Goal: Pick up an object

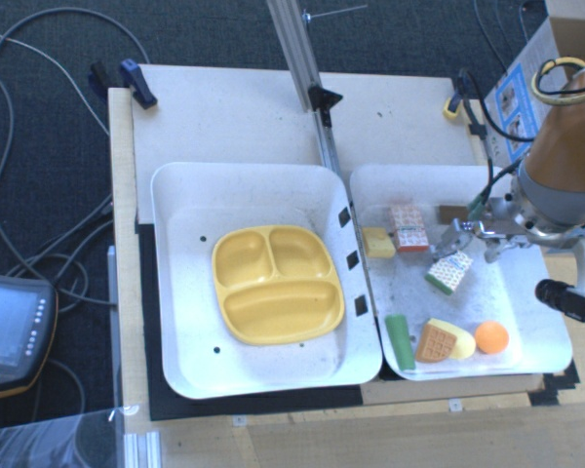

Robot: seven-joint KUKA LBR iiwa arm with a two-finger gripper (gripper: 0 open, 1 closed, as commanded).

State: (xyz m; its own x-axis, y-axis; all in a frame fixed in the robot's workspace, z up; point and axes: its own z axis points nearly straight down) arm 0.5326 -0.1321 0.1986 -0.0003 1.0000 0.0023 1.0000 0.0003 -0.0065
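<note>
The right bin [526, 291] holds several small items. A green-and-white box [449, 272] lies tilted near its middle. A red-and-white box [409, 228] and a yellow block [378, 243] sit toward the bin's back left. Along the front edge are a green cylinder [399, 341], a waffle-like cracker [435, 342] leaning on a pale yellow piece [461, 343], and an orange ball [491, 337]. My gripper [468, 237] hangs over the right bin, just above and to the right of the green-and-white box. Whether it touches the box is unclear.
The left bin [175, 261] carries a yellow divided plate [277, 284]. A metal rail [302, 37] runs down from the top to the gap between the bins. A cardboard box [556, 57] stands at the back right, behind the arm. Cables lie on the floor at left.
</note>
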